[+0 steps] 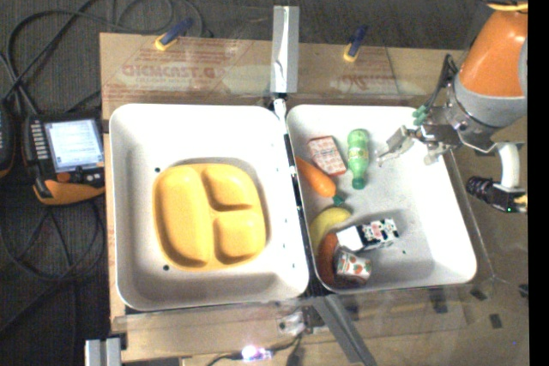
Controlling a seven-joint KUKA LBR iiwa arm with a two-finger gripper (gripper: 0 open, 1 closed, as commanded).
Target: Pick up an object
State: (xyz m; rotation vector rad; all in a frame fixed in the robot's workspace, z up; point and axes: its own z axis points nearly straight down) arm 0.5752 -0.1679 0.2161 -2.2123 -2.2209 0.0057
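the jaws (396, 143) are being held over the upper right of the right bin (446, 210), and whether they are apart or together cannot be told; nothing is being seen between them. just to their left a green bottle (358, 154) is lying, with a red packet (327, 155) and a carrot (316, 177) beyond it. nearer the front wall a banana (327, 222), a small black-and-white box (370, 234) and a red carton (350, 265) are being crowded together. the bottle, being nearest, is being judged the likeliest target. a yellow tray (211, 213) is resting in the left bin (129, 141).
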